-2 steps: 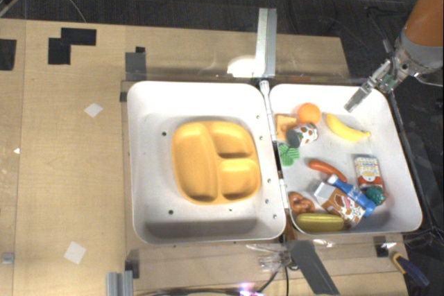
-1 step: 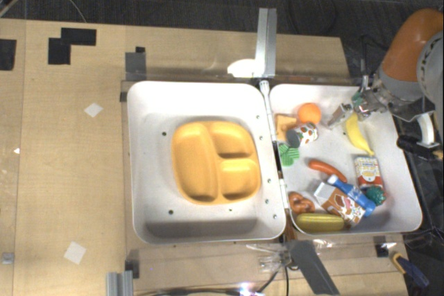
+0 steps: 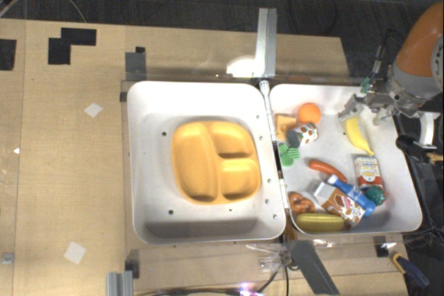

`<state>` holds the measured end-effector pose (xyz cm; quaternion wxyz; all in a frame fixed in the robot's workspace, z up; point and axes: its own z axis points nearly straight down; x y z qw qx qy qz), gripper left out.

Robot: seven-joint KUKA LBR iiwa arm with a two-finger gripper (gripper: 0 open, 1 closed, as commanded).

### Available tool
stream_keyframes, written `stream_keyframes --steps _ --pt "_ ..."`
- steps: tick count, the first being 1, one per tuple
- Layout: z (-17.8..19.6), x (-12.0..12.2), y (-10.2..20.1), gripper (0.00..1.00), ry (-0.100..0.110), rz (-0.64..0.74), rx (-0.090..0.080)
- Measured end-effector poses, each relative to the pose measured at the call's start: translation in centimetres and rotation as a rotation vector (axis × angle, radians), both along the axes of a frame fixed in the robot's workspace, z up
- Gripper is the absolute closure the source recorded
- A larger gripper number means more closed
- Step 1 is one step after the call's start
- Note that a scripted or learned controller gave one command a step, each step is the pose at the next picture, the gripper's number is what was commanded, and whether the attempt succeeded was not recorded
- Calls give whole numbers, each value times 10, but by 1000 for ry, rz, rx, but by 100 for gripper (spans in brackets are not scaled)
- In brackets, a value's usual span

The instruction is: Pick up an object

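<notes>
The right bin [image 3: 409, 215] holds several toy foods. A yellow banana [image 3: 359, 135] lies near its far right, an orange [image 3: 309, 112] sits at the back, and a red sausage [image 3: 326, 168] lies in the middle. My gripper [image 3: 363, 107] hovers at the bin's back right corner, just above the banana's upper end. Its fingers are spread open with nothing between them. The arm's orange band [image 3: 423, 45] rises behind it.
A yellow divided tray [image 3: 215, 161] lies in the left bin [image 3: 146, 149]. The right bin also holds a green piece [image 3: 288, 154], a pretzel [image 3: 301, 202], a yellow-green pickle shape [image 3: 320, 222], a blue bottle [image 3: 355, 192] and a small packet [image 3: 366, 168]. A metal post [image 3: 266, 45] stands between the bins.
</notes>
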<state>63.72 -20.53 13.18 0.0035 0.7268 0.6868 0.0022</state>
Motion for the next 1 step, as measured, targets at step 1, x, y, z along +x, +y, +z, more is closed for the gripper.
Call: stream_keyframes --steps 1 --pt "-43 -45 42 0 -2 130 -1"
